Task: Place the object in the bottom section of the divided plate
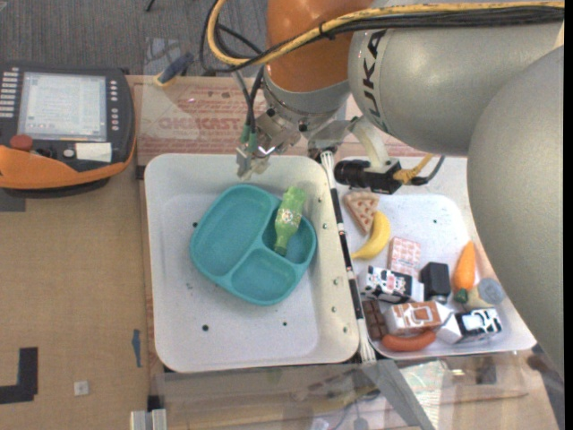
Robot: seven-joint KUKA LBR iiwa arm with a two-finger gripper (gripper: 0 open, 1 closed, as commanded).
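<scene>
A teal divided plate (235, 240) lies in the left white bin (179, 330). A green bottle-shaped object (288, 219) rests across the plate's right section, its top pointing up toward the rim. My gripper (253, 158) hangs over the bin's far edge, just above the plate's upper rim and up-left of the green object. Nothing shows between its fingers.
The right bin (448, 206) holds a waffle slice (362, 210), a banana (377, 236), a carrot (465, 266), a sausage (409, 340) and several small boxes. A teach pendant (63, 124) lies at the far left. The arm's bulk covers the upper right.
</scene>
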